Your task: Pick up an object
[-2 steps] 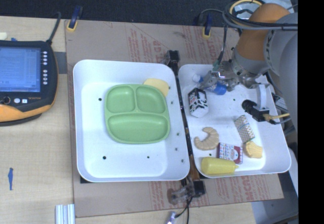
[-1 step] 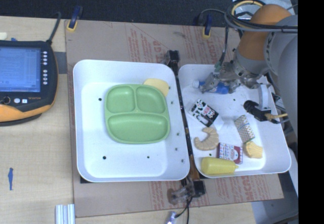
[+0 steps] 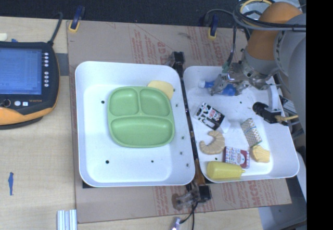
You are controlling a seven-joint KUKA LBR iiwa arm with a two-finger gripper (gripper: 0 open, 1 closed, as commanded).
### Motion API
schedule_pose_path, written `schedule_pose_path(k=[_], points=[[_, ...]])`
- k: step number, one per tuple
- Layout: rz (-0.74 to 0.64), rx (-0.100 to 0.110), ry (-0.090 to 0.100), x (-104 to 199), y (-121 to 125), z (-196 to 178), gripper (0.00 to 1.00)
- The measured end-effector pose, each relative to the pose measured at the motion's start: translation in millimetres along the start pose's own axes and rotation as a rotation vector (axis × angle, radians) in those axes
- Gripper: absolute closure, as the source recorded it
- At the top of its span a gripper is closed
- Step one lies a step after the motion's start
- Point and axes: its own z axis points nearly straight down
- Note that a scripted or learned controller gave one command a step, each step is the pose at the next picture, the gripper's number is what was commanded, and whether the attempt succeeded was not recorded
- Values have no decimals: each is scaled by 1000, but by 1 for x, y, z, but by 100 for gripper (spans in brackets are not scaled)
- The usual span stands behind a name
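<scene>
We see the gripper (image 3: 227, 85) low in the upper part of the right bin (image 3: 235, 103), upper right of the frame. We cannot tell whether it is open or closed, too small and cluttered. A blue object (image 3: 209, 86) sits just to its left, close against it; we cannot tell if they touch or if it is held.

Above the gripper the grey wrist (image 3: 258, 53) slants up and to the right to the orange band (image 3: 277, 13) near the frame's top right. The arm leans in over the bin's upper right corner.

Other loose things in the right bin:
- black-and-white packet (image 3: 209, 115), centre left
- tan crescent piece (image 3: 213, 143), below the packet
- red-and-white box (image 3: 237, 156), just right of the crescent's lower end
- yellow cylinder (image 3: 223, 170), on its side at the lower edge
- checked packet (image 3: 251, 131), right of centre
- small yellow piece (image 3: 261, 155), just below the checked packet

The left bin (image 3: 83, 119) holds a green divided plate (image 3: 140, 117) at its middle, with a pale yellow thing (image 3: 161, 87) at the plate's upper right edge. Both bins sit on cardboard (image 3: 125, 41). A pendant with a blue screen (image 3: 23, 80) lies at the frame's left edge.
</scene>
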Motion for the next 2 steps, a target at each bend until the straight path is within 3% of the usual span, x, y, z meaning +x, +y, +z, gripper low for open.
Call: schedule_pose_path(k=[1,2], points=[[2,-9,1,78,-33,-91,100],[2,-7,0,77,-34,-90,0]])
